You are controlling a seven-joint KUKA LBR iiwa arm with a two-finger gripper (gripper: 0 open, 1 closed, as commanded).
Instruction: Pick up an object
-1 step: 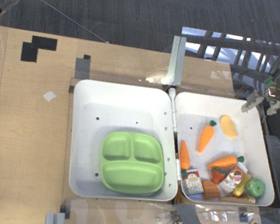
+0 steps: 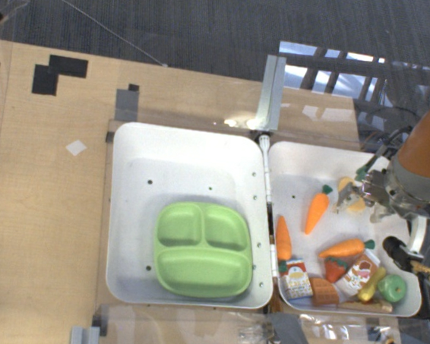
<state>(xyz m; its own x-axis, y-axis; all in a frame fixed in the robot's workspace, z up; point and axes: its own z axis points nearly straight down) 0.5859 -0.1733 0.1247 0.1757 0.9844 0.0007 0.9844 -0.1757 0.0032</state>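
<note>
The right bin [image 2: 299, 169] holds several toy foods. An orange carrot [image 2: 316, 211] lies near its middle, a second carrot [image 2: 283, 239] along the left wall, and a third carrot [image 2: 344, 248] with a green top further right. My gripper [image 2: 363, 195] hangs low over the bin's upper right part, to the right of the middle carrot, with a small pale yellow piece [image 2: 356, 206] just beneath it. The grey wrist hides whether anything is held.
A green divided plate [image 2: 203, 249] lies in the left bin [image 2: 186, 153]. At the right bin's front edge crowd a small carton [image 2: 295, 279], a brown block [image 2: 325, 293], a red piece [image 2: 334, 270], a banana [image 2: 371, 288] and a green apple [image 2: 394, 288].
</note>
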